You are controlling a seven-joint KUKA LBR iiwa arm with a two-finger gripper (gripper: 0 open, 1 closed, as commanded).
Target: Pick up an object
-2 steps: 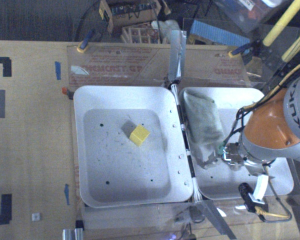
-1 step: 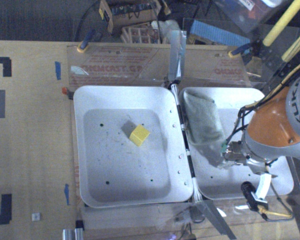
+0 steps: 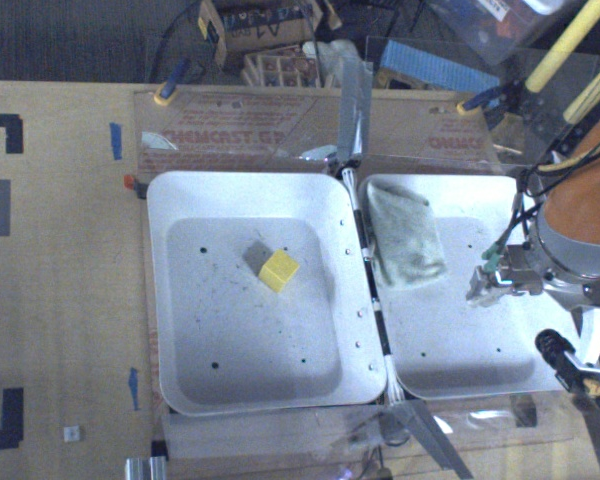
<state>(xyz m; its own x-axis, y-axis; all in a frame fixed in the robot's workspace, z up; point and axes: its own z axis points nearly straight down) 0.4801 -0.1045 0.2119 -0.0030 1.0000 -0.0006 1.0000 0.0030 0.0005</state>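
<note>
A small yellow block (image 3: 279, 270) lies near the middle of the left bin (image 3: 180, 218). A crumpled grey-green cloth (image 3: 406, 236) rests against the left wall of the right bin (image 3: 450, 363), in its far half. The arm, with its orange band (image 3: 585, 206), comes in over the right bin's right side. My gripper (image 3: 487, 286) hangs just above that bin's floor, right of the cloth and apart from it by a short gap. Nothing is seen held in it.
A metal divider strip (image 3: 365, 268) runs between the two bins. Cardboard sheets (image 3: 240, 133) and blue clamps stand behind the bins. A black cable end (image 3: 558, 350) hangs over the right bin's near right corner. Wooden bench lies to the left.
</note>
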